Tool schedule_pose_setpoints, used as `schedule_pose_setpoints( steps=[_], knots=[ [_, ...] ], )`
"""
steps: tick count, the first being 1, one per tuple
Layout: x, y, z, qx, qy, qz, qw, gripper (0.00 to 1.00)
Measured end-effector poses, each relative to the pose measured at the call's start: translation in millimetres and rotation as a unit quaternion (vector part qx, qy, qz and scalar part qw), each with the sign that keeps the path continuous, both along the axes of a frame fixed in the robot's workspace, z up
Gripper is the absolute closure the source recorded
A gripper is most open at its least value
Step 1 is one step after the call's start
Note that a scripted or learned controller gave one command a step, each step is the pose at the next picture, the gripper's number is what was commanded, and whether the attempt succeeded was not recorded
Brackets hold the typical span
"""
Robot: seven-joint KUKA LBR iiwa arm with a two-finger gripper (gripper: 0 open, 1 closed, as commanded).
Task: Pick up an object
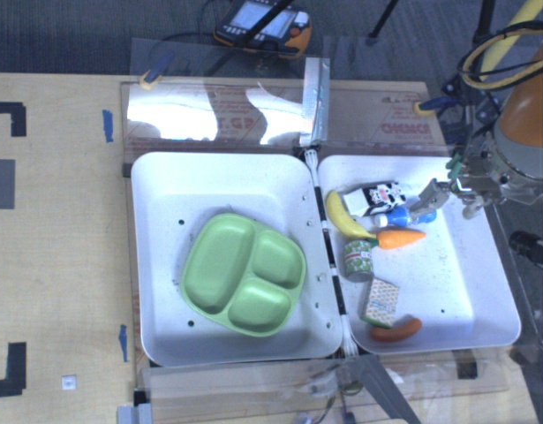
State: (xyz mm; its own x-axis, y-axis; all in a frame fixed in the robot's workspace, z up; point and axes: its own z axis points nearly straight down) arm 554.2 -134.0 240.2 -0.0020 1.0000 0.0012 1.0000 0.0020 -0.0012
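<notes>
Left bin (156, 237): green divided plate (243, 274), centre frame.
Right bin (483, 299): banana (343, 219), carrot (400, 238), small can (358, 259), writing unreadable.
Gripper (427, 203): right of centre, just above carrot; finger spread cannot be told, nothing seen held.

An orange band (529, 117) was seen on the arm above the right bin (483, 321), with grey metal wrist parts (483, 179) below it. Yellow and black cables (501, 47) were looped beyond the bin's far corner.
</notes>
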Motion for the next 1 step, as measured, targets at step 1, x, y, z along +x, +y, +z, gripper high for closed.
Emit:
schedule_pose_setpoints(
  steps=[1],
  knots=[
    [18.2,28.3,-136.0,-0.0042,-0.012,0.13,0.9915,0.0]
  ],
)
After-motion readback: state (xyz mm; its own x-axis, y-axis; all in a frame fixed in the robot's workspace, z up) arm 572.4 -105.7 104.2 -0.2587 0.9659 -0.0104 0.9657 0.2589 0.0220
